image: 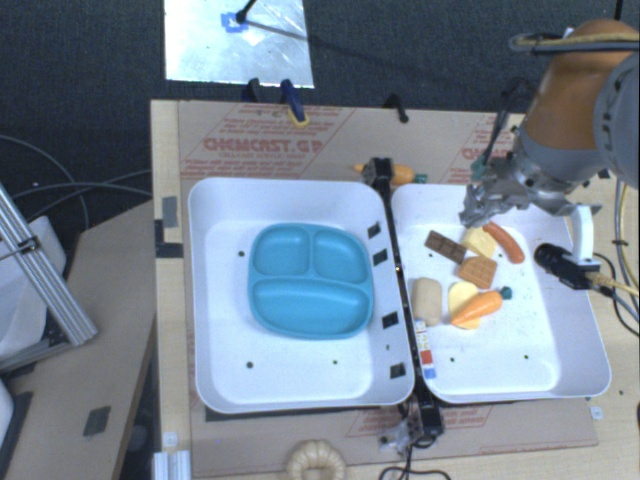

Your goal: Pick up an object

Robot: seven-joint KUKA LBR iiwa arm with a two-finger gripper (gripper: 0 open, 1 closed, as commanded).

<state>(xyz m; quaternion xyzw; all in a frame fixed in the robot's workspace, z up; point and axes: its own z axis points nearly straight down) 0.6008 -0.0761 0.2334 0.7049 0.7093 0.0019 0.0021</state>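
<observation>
Claw (480, 211) is being hovered over the right bin (520, 368), just above the toy food (470, 273); its state cannot be told. Both bins are being carried by the cardboard-covered bench (250, 143).

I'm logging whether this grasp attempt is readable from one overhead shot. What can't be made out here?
- Gripper: finger state in the camera view is hidden by the wrist above and blur.
- Yellow piece below the gripper: partly covered by the sausage and waffle; identity unclear.
- Arm: cut off by the right edge.
- Orange item behind the bins: hidden by the divider clamp.
</observation>
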